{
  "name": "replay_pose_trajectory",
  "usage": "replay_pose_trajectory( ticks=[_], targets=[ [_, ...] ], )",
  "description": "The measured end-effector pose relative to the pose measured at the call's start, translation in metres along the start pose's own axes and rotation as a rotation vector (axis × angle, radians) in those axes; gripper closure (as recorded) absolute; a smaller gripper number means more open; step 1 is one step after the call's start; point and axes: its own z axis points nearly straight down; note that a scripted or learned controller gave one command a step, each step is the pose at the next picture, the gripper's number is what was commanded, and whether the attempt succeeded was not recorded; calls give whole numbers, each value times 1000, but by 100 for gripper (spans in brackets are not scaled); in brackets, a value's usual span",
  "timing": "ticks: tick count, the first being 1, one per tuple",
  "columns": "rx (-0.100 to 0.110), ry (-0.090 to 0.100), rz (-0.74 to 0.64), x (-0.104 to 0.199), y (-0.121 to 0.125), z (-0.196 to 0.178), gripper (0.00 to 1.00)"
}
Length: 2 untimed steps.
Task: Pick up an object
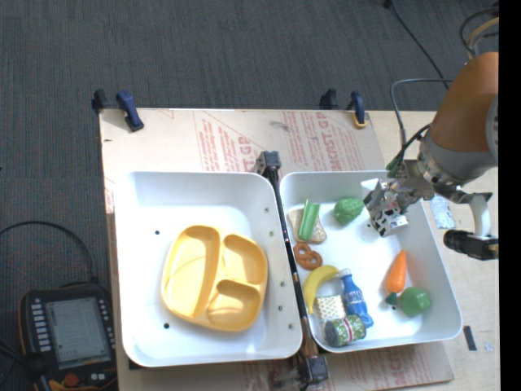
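Hovering: two-finger gripper (386,215), right white bin (435,255)
Jaws: spread or pressed together, cannot tell
Just left of jaws: green lumpy toy vegetable (348,210)
Below jaws: orange plastic carrot (396,272)

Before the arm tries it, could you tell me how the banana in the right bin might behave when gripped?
The banana looks smooth and curved, so it may slip or pivot. It lies close to the blue bottle and pretzel, so nudging it would probably shift them.

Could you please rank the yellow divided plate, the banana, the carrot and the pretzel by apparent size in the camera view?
1. Yellow divided plate
2. Banana
3. Carrot
4. Pretzel
Banana and carrot look fairly close.
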Motion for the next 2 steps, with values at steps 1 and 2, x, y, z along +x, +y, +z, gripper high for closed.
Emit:
replay_pose_trajectory(
  ticks=[1,2],
  targets=[
    [0,1,-5,0,0,-10,100],
    [0,1,-10,1,1,-20,100]
  ],
)
